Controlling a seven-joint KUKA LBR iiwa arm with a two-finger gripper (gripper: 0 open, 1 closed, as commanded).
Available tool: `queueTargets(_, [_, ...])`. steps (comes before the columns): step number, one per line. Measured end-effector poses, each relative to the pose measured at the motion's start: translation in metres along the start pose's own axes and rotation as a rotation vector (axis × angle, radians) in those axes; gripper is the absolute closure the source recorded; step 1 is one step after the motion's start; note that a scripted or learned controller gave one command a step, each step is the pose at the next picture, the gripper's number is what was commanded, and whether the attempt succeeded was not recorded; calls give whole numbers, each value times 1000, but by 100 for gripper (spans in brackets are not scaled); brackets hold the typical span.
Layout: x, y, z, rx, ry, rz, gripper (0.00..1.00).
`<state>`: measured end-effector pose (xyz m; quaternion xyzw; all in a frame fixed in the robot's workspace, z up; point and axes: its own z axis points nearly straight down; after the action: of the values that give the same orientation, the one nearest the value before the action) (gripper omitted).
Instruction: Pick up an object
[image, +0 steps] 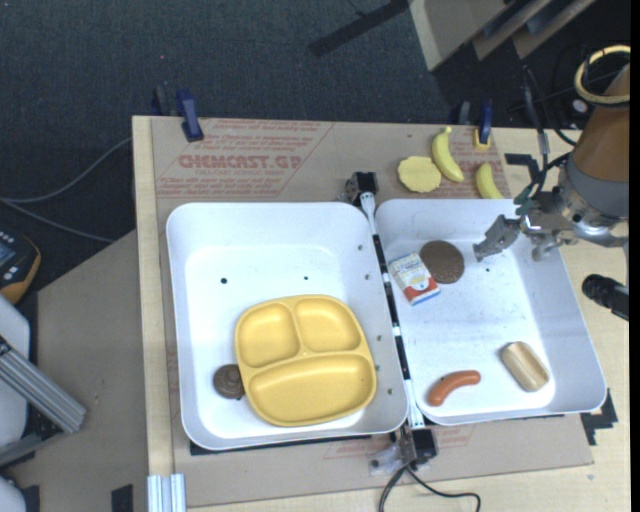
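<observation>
My pincer (510, 238) hangs over the right bin (560, 330), fingers apart, gripping nothing. The nearest target, a brown patty (443, 261), lies flat just beside a small milk carton (415, 279); I could skid off it or nudge the carton instead

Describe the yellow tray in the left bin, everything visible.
The tray is pale yellow, looks like moulded plastic, a rounded rectangle with three compartments: two small ones at the far side, one wide one at the near side. It lies flat, slightly rotated, in the near part of the left bin. Nothing sits in its compartments. A small brown round piece lies against its left edge.
</observation>
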<state>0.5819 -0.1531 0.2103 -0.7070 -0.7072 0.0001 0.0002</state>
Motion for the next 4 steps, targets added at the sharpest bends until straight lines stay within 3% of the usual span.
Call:
queueTargets(1, [16, 57, 131, -3, 1, -3, 0])
queueTargets(2, [44, 86, 125, -5, -1, -4, 0])
queueTargets(3, [29, 65, 125, 2, 0, 2, 0])
queueTargets(4, [29, 67, 114, -3, -1, -1, 100])
